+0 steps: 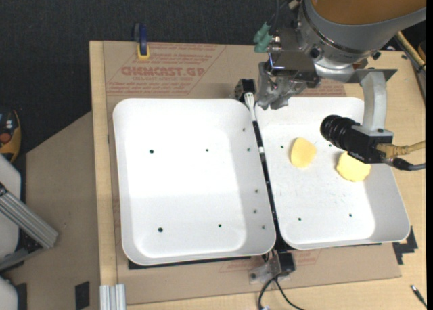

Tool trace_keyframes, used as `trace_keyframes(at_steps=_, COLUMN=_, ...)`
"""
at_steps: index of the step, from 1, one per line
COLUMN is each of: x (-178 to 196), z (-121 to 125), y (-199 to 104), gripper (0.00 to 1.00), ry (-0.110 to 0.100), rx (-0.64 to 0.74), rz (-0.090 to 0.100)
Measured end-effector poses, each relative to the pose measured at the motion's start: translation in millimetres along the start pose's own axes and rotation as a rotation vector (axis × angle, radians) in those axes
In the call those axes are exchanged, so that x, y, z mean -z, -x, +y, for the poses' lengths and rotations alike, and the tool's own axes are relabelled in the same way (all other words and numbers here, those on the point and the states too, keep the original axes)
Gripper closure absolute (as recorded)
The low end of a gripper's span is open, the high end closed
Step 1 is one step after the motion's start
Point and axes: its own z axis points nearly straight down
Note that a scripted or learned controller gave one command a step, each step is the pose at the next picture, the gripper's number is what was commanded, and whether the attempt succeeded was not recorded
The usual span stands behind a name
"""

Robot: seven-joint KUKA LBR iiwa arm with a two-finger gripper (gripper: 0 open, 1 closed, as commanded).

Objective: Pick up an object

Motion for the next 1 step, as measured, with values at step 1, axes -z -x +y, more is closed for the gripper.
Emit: trace_keyframes(at_steps=1, x=-82.2, z=24.3, y=-77.0, gripper=1.0, ry=-0.022, rx=0.006, rz=-0.005)
